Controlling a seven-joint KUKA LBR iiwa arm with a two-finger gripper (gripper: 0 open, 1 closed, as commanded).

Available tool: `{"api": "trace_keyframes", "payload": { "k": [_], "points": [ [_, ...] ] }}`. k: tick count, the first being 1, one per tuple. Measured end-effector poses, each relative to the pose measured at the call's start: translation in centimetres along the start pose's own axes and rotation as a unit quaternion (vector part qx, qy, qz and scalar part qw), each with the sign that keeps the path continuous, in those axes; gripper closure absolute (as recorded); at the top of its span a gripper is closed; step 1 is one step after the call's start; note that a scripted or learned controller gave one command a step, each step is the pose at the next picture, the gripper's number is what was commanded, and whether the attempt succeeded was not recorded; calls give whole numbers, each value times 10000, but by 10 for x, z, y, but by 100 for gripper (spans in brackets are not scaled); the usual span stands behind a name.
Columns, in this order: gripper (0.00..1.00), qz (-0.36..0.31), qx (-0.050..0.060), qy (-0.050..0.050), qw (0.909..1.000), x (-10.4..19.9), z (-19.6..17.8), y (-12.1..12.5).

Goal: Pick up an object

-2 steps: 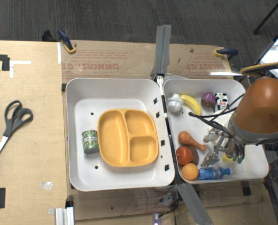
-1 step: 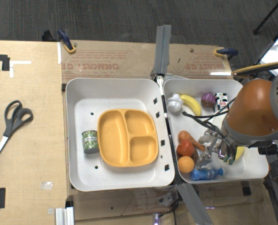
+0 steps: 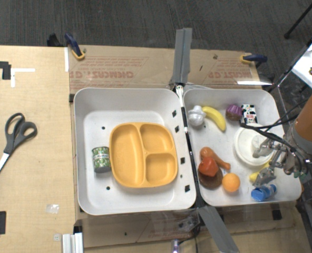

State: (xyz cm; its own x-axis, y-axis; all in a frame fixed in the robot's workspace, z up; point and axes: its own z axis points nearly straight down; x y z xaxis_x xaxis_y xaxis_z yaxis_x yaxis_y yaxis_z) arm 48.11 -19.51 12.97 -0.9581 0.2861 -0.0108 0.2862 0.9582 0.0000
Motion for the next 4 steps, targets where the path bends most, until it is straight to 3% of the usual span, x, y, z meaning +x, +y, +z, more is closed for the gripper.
{"api": "trace_keyframes", "payload": {
  "k": [1, 2, 3, 4],
  "points": [
    [0, -64, -6, 47, 10000, 19, 38, 54],
    [0, -194, -49, -38, 9998, -51, -33, -5],
    [0, -256, -35, -208, 9995, -47, -6, -8],
    [0, 219, -60, -322, 9992, -38, 0, -9]
  ]
}}
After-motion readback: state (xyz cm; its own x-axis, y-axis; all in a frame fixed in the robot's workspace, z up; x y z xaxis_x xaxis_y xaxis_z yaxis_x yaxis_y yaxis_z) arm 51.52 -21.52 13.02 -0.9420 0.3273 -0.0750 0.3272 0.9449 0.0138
